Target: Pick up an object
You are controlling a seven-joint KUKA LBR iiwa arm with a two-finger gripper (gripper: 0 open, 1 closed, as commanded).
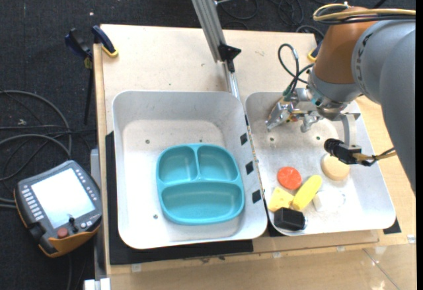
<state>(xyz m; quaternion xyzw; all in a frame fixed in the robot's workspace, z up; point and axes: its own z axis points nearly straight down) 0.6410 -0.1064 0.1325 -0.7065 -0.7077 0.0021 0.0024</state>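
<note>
Our hand [289, 115] hovers over the far part of the right bin [370, 213]; we cannot tell how it is set. The objects cluster nearer than the hand: an orange disc [289, 178], a yellow block [306, 192], a black piece [289, 219], a cream lump [336, 168]. We should pick the disc, which lies flat with some room, and descend squarely over it.

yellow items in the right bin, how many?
2, touching, at the right bin's near edge: a long yellow piece and a smaller yellow block to its left. More may be hidden.
</note>
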